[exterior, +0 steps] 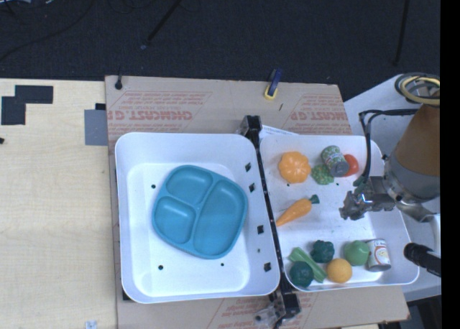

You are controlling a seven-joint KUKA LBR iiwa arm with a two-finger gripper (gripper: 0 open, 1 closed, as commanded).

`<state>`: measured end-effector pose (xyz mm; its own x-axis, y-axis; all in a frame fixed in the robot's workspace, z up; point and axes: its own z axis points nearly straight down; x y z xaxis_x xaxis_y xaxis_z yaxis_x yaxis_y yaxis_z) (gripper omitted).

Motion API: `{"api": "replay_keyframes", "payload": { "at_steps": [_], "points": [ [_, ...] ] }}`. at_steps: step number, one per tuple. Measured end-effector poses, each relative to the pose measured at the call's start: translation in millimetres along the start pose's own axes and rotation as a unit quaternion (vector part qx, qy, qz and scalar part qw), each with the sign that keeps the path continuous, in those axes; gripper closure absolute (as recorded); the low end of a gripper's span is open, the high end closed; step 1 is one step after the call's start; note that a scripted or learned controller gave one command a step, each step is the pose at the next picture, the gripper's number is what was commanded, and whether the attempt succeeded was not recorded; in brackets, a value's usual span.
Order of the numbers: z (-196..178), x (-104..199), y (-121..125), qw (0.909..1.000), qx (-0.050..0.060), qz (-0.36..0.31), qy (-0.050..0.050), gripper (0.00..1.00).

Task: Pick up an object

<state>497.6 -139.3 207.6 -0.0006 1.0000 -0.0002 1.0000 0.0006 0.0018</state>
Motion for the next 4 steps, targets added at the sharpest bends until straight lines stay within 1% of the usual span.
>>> {"api": "replay_keyframes", "payload": {
  "at_steps": [1,2,3,4],
  "points": [
    [-21,-1,0,1.0000,0.001,0.000,0.000,1.00],
    [-30,53,9,1.0000,0.002,-0.002,0.001,1.00],
    [-30,106,27,1.0000,0.002,-0.002,0.001,1.00],
    [-33,158,32,1.0000,0.003,-0.002,0.001,1.00]
  ]
}}
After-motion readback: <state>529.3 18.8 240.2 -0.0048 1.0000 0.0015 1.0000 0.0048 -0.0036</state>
